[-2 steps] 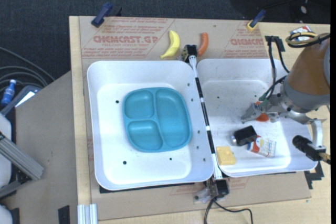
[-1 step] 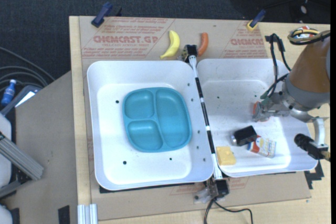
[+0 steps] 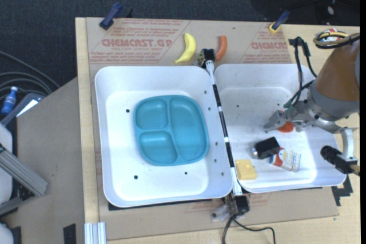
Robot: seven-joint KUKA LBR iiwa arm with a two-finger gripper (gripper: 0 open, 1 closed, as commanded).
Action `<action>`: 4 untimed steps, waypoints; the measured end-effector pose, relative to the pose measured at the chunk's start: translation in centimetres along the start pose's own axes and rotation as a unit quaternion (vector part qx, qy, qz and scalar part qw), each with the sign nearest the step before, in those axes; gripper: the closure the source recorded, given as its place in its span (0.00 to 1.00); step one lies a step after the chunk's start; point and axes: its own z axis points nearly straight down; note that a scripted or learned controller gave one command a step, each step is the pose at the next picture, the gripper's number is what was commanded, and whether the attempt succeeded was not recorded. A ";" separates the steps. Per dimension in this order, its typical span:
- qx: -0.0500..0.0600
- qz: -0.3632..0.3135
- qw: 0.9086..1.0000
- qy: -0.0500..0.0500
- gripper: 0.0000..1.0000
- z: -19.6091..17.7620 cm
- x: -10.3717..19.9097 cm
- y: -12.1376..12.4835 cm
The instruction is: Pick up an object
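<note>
The arm reaches in from the right over the right-hand bin [image 3: 251, 80], and its gripper [image 3: 284, 122] hangs low above the bin floor, just over a small orange-red object [image 3: 286, 127] that shows beneath the fingertips. The fingers look spread to either side of that piece, though the slant of the camera and the dark linkage make it hard to be sure; nothing is seen clamped between them, so no grasp can be claimed.

Just beside it, toward the front of the bin, lie a black block [image 3: 266, 147], a small printed packet [image 3: 290, 160] and a yellow wedge [image 3: 246, 169] near the front left corner. The left bin [image 3: 114, 94] carries a blue divided tray [image 3: 170, 130]. A toy banana [image 3: 187, 48] and an orange carrot-like piece [image 3: 221, 47] rest on the board behind the bins (out of play for this reach).

The orange-red piece looks small, light and rigid, probably smooth plastic, so it may squirt sideways if pinched off-centre. The likely best hold is across its narrow middle, with the fingertips brought right down to the bin floor before closing. The black block lies close enough to be nudged.
</note>
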 end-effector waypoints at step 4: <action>0.001 -0.002 1.000 -0.001 0.00 2.9 2.1 13.0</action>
